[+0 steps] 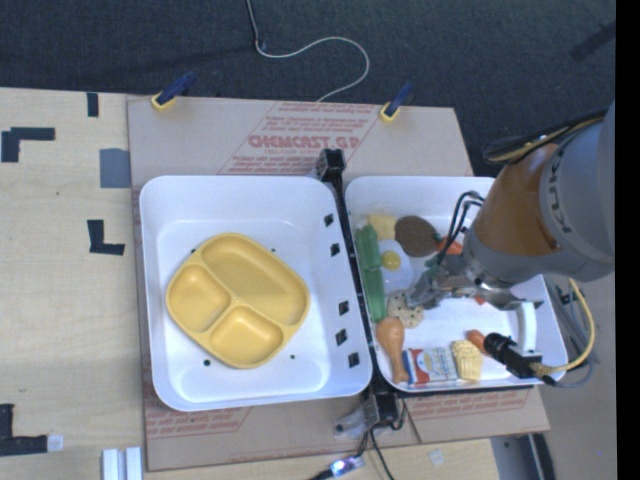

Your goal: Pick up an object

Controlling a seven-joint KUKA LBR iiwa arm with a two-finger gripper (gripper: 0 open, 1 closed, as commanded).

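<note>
The right bin [455, 190] holds several small toy foods. A long green piece [371, 268] lies along its left wall, with a small yellow piece [391, 260] beside it. A brown round piece [415, 233] sits near the back. A speckled beige piece [405, 309] lies in the middle, and an orange-brown drumstick [391, 338] lies at the front left. A small red and white box [430, 365], a yellow corn piece [466, 359] and an orange carrot piece [478, 339] lie along the front. My gripper [428, 290] hangs low over the bin's middle, just right of the speckled piece.
The left bin [160, 203] holds a yellow three-part plate [236, 298]. The arm's grey and orange body [525, 213] covers the right bin's back right part. A black divider [345, 268] runs between the bins. A thin cable [310, 48] lies on the dark floor beyond.
</note>
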